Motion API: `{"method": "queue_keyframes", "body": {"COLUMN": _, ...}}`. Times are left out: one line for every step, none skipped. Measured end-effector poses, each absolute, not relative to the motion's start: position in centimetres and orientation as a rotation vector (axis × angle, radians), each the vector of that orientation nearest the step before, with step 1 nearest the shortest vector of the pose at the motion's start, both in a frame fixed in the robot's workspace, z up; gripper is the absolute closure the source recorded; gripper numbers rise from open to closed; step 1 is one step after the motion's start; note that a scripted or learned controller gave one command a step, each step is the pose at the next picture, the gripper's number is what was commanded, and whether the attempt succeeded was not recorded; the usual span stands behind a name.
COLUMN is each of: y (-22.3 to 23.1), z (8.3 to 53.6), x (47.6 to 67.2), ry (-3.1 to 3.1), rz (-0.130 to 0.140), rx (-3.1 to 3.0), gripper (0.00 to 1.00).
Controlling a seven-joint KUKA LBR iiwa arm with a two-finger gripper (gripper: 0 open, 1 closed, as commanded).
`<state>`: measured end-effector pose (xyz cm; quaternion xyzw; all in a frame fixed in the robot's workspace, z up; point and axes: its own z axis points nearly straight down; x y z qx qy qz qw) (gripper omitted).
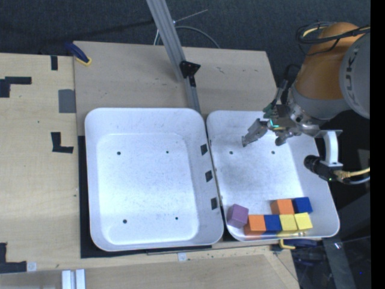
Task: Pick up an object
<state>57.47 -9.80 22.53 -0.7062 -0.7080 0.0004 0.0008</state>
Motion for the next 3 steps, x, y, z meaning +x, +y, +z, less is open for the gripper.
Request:
{"method": "queue_keyframes", "body": {"y": -8.5, "z": 18.9, "x": 57.2, "ry": -2.22, "rz": 0.006, "rx": -2.218, "gripper": 0.0}}
{"method": "queue_keyframes", "body": {"y": -6.1, "z": 19.2, "x": 55.6, "ry": -2.222, "rz": 0.003, "rx": -2.217, "gripper": 0.0}}
{"method": "queue_keyframes", "body": {"y": -1.2, "z": 19.1, "x": 51.9, "ry": -2.223, "rz": 0.004, "rx": -2.213, "gripper": 0.0}}
